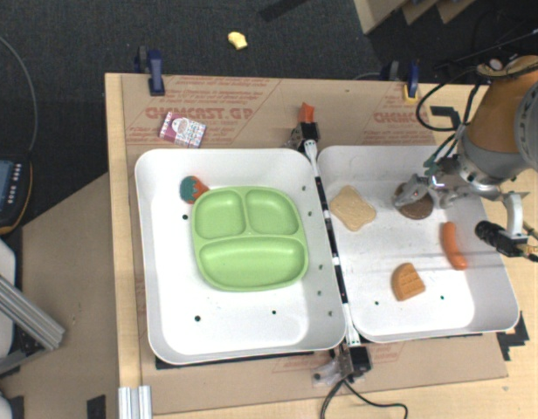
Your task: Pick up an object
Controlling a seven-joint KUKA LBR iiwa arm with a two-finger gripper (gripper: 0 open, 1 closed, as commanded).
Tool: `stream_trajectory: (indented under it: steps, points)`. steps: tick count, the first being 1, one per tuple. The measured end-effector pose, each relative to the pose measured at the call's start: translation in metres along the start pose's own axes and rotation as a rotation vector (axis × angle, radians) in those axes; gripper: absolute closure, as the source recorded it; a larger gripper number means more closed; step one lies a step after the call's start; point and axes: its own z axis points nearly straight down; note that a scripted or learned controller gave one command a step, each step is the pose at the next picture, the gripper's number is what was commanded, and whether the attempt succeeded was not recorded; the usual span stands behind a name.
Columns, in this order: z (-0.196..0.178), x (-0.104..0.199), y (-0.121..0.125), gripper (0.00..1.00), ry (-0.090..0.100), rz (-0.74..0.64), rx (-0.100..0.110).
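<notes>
My gripper (420,191) is low in the right bin (479,317), near its back. It sits directly over a dark brown round piece (416,209) and looks to be touching its top. A tan slice of toast (352,208) lies to the left of it, near the divider. An orange-red sausage (453,244) lies to the right and nearer the front. An orange-brown bread chunk (408,281) rests toward the front middle of the bin. The grey wrist hides how the brown piece is met.
The left bin (164,312) holds a green divided plate (249,236) and a small red and teal object (193,188) at its back left corner. A pink packet (182,129) lies on the board behind that bin. Black cables (505,238) hang by the arm.
</notes>
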Motion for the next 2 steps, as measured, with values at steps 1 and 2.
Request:
stream_trajectory:
  steps: [1,2]
  points:
    - [0.000,0.042,0.008,0.00,0.004,-0.005,0.004]
    - [-0.011,0.039,0.007,1.00,0.002,-0.003,0.003]
